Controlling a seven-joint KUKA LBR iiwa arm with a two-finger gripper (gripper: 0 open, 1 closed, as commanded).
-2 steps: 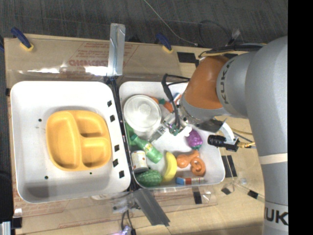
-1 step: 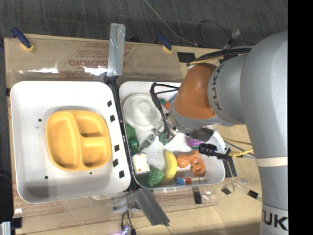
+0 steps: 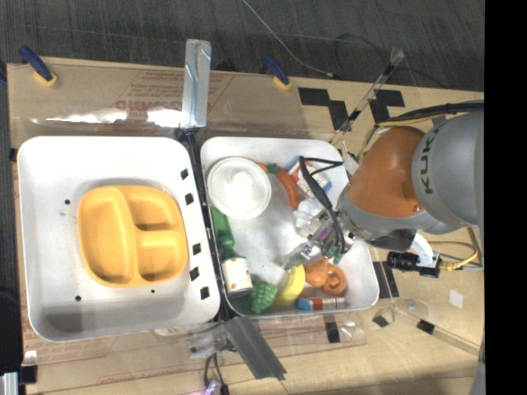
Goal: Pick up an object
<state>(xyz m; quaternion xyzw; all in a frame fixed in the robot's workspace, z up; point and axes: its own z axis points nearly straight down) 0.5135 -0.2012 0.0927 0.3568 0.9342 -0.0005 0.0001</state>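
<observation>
Camera view — gripper (image 3: pixel 306 252) low in right bin (image 3: pixel 362 262) (above yellow toy (image 3: pixel 291 285)).

We've got just one fixed cam up above the tabletop (image 3: pixel 99 360), looking down at a slant on both white bins (image 3: pixel 41 163), arm (image 3: pixel 445 171) coming in from the right.

arm (image 3: pixel 445 171): cut by right edge | pincer (image 3: pixel 317 243): finger state unclear | orange toy (image 3: pixel 328 278): shape too small to tell

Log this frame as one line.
phase: reaching | gripper: low in right white bin, above yellow banana-shaped toy, beside orange toy | grasp: unconfirmed | left bin: yellow divided tray
</observation>
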